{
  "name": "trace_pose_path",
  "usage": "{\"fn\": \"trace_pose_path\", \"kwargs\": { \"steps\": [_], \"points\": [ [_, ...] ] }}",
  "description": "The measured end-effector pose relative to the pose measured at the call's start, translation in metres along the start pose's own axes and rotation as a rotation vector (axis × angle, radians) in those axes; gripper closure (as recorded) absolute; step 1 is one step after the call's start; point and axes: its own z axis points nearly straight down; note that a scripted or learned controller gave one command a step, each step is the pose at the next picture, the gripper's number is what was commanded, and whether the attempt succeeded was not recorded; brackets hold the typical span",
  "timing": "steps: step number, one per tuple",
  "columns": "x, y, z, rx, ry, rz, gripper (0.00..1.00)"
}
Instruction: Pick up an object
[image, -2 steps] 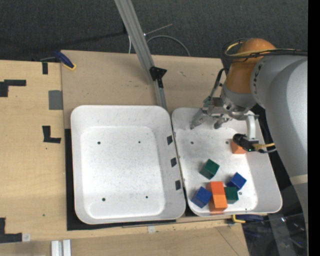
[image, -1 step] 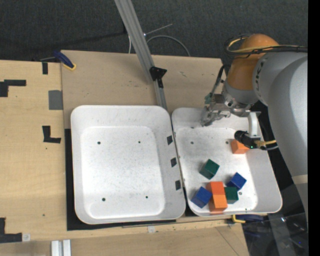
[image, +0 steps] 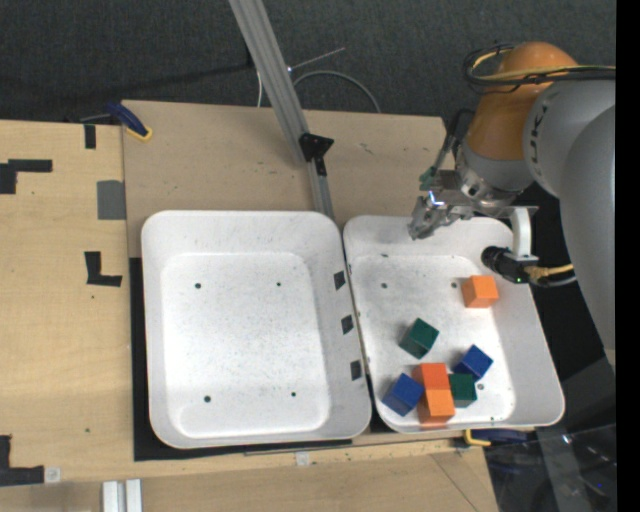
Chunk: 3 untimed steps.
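— Nearest the lens, what lies at the front of the right bin (image: 530, 330)?

— Cubes, bunched in that bin's near corner: a blue cube (image: 404, 393), an orange block (image: 436, 390) standing taller beside it, a dark green cube (image: 463, 388) touching the orange one, and a second blue cube (image: 476, 361) just behind. Another dark green cube (image: 420, 338) sits apart toward the bin's middle, tilted on an edge. A lone orange cube (image: 480, 291) rests nearer the bin's far right side.

— And the claw?

— The claw (image: 428, 222) hangs over the far left corner of the right bin, well apart from every cube. Nothing is between its fingers, but whether they are spread or closed I cannot tell.

— What of the surface?

— The left bin (image: 160, 300) touches the right bin along their shared edge; both are white and speckled with dark specks. Both rest on a pale wooden desk (image: 60, 300) marked with black tape pieces (image: 95, 268). A slanted metal pole (image: 285, 90) rises behind the bins, and beyond the desk the floor (image: 100, 50) is dark grey. A yellow-and-blue clamp (image: 130, 120) grips the desk's far edge, left of the pole.
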Motion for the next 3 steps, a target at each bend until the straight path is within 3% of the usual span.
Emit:
{"fn": "trace_pose_path", "kwargs": {
  "steps": [2, 3],
  "points": [
    [0.003, -0.001, -0.109, -0.001, -0.001, 0.000, 1.00],
    [0.055, -0.006, -0.111, 0.005, 0.001, -0.004, 1.00]
  ]
}}
